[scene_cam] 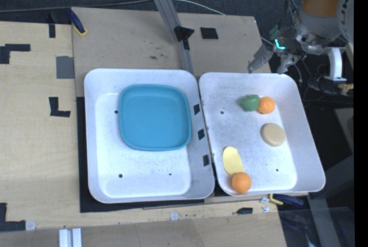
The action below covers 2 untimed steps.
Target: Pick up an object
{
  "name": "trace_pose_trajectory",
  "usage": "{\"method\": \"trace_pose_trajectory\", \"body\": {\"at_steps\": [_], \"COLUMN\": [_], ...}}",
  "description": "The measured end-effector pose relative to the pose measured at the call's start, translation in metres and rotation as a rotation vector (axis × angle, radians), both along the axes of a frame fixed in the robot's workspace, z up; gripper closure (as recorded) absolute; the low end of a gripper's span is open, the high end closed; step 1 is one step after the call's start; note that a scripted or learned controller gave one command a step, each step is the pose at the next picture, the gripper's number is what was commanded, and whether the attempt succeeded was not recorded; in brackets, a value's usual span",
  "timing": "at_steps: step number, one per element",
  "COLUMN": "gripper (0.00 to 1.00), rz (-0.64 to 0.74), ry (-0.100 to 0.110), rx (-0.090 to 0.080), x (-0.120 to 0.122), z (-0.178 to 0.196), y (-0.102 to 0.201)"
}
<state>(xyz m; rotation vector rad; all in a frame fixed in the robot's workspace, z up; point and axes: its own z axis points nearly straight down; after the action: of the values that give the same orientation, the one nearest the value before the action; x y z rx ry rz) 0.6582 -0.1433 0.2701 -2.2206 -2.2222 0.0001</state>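
**Approach stage: gripper raised beyond the right bin's far rim**

Camera view. Two-finger gripper [271, 61] spread open, nothing between the fingers, poised above the far edge of the shallow white right bin [305, 125]. Inside that bin: small green rounded object [249, 103] touching small orange ball [266, 105] near the far side; beige oval piece [273, 135] mid-bin; pale yellow flat oval [232, 159] touching a second orange ball [241, 182] at the near side. Shallow white left bin [98, 142] bearing a square blue plastic plate [154, 117]. Judged step: pre-grasp, no object chosen yet. Next move calls for descending into the bin over one object, likeliest the nearby green-and-orange pair, then closing squarely on it.
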Motion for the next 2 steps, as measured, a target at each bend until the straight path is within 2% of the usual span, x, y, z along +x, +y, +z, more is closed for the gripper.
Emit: {"method": "trace_pose_trajectory", "body": {"at_steps": [1, 2], "gripper": [0.00, 0.00], "rz": [0.000, 0.000], "ry": [0.000, 0.005], "rx": [0.000, 0.001], "x": [0.000, 0.004], "z": [0.000, -0.052], "y": [0.000, 0.009]}}
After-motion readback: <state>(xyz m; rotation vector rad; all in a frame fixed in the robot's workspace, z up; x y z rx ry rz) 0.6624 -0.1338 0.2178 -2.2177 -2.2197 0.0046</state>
